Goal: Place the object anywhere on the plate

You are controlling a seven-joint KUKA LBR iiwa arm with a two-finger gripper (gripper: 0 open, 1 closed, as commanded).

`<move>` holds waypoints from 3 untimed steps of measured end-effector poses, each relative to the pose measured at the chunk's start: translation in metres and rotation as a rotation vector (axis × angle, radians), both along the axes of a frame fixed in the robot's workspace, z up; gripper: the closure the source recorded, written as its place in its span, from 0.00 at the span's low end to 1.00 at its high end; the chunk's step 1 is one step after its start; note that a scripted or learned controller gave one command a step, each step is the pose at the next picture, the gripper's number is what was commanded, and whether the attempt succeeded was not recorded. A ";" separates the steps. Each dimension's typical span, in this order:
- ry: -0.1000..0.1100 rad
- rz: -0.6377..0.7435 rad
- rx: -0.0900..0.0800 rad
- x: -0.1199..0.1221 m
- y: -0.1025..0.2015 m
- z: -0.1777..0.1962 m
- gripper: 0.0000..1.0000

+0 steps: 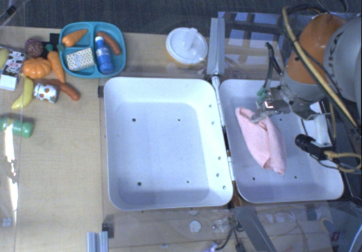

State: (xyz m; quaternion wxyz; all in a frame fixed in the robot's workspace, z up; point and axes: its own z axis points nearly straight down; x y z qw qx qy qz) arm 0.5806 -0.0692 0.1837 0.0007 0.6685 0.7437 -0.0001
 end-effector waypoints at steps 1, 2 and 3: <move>-0.002 0.007 0.001 0.001 0.001 0.041 1.00; -0.001 0.411 0.001 -0.009 0.048 0.050 1.00; -0.002 0.816 0.001 -0.018 0.095 0.054 1.00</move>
